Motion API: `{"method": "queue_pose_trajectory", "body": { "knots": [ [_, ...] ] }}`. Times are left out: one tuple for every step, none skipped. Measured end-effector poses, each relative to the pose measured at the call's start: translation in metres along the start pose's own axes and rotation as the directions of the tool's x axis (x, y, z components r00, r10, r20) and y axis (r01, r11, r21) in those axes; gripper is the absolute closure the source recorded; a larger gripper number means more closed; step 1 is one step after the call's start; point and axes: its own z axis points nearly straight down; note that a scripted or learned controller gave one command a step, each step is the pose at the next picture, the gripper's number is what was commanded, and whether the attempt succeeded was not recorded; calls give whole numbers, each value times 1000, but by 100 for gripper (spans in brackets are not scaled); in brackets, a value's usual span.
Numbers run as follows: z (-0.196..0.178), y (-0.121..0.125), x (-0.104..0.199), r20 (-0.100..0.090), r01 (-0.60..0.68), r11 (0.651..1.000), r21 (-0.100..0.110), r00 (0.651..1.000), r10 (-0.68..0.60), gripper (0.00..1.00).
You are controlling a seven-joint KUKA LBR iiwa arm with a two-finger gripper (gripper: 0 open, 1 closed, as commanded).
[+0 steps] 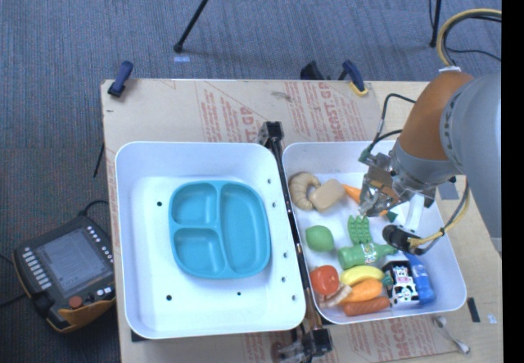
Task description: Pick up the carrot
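In the right bin [455,271], a thin orange carrot [352,191] pokes out between a tan bread slice [329,195] and my gripper [373,202]. Its right end is hidden under the gripper, which hangs low over the bin's back middle, touching or just above the carrot. I cannot tell whether the carrot is held. A second, thicker orange piece [366,291] lies at the front of the same bin, beside a banana [363,274].
The right bin also holds a croissant [303,187], a green lime [320,238], a green block [359,230], a green bottle [365,255], a tomato [325,279] and a cow-print carton [401,284]. The left bin [135,189] holds a teal divided plate [219,228].
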Motion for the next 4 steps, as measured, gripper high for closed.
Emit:
{"method": "queue_pose_trajectory", "body": {
  "knots": [
    [0,0,0,0,0,1000,0,1000,0,0],
    [-9,-1,1,0,4,1000,5,1000,-4,100],
    [-8,-1,1,0,4,1000,5,1000,-4,0],
    [-17,-1,1,-1,8,1000,10,1000,-8,100]
  ]
}}
